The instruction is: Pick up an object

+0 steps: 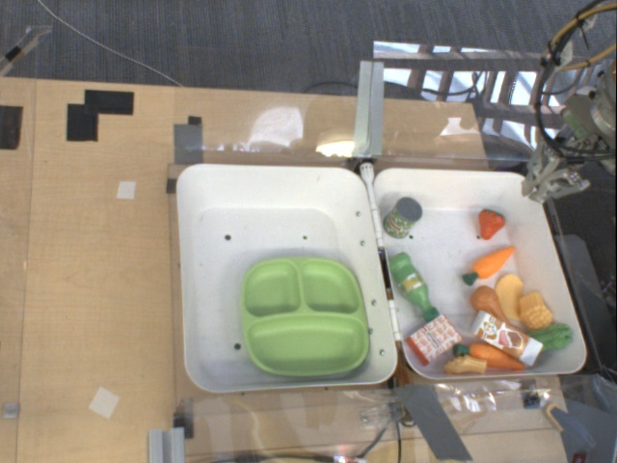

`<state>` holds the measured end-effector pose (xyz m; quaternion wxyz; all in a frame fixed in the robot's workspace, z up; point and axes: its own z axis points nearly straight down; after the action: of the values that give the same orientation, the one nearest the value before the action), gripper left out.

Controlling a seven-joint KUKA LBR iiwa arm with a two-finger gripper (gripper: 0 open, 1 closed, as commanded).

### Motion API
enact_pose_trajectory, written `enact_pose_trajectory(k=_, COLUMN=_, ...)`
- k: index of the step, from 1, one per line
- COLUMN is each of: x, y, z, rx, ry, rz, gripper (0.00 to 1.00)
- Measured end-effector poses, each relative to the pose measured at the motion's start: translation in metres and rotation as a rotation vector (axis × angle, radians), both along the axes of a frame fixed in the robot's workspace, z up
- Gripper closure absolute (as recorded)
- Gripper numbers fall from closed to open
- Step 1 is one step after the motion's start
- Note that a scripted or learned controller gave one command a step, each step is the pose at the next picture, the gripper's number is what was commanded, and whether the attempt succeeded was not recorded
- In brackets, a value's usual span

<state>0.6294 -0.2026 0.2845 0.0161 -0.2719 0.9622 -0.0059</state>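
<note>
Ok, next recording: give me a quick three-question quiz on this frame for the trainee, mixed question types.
1. True or false: the green divided plate lies in the left bin.
2. Which item lies nearest the divider in the right bin? A) green bottle B) strawberry C) corn cob
3. Fill in: the gripper sits over the right bin's far ____ corner.

Key:
1. True.
2. A; the bottle lies beside the divider, just below the small can.
3. Right; it is apart from all the toys there.
</note>
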Motion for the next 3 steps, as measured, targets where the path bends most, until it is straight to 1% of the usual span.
enact_pose_trajectory(k=1, x=-0.056, y=-0.003, z=-0.027, rx=0.0, ry=0.027, rz=0.092, gripper=1.0)
enact_pose_trajectory(k=2, x=-0.053, y=-0.002, z=-0.014, rx=-0.003, ry=0.015, rz=0.093, gripper=1.0)
enact_pose_trajectory(k=3, x=-0.116, y=0.062, z=-0.052, rx=0.003, ry=0.029, rz=0.111, gripper=1.0)
